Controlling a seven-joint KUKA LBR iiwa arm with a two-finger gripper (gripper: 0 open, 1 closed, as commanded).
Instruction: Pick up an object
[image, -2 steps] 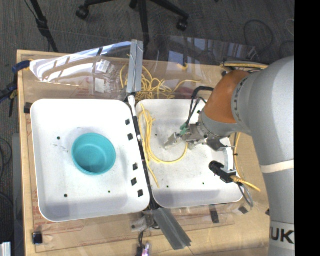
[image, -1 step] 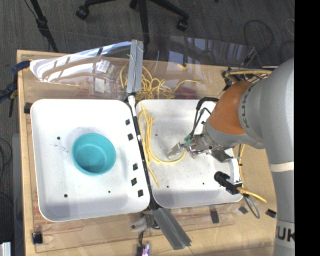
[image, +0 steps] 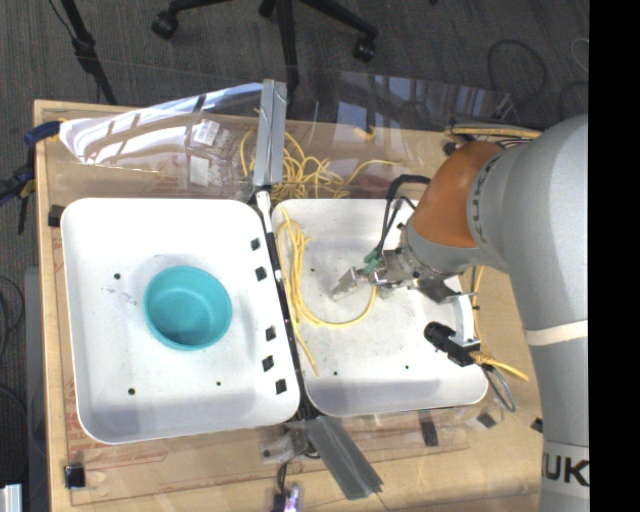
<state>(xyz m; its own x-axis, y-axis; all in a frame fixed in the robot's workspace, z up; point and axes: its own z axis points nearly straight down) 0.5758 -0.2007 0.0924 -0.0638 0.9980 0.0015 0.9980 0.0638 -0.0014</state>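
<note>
Hand (image: 350, 283) low in the right bin (image: 400, 395), over yellow cord (image: 300, 290).
Whether it's apart or together, I cannot tell; I fear thin cord slipping free, while the teal bowl (image: 188, 307) sits in the left bin (image: 100, 400).

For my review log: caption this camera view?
End effector low in right bin over yellow cord; teal bowl in left bin.

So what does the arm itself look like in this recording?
A bulky, rounded light-grey arm with an orange band above the wrist, black lettering near its base and a thin pale ring around the grey casing. Black cables loop by the wrist, and the small metallic two-finger gripper carries a green part.
</note>
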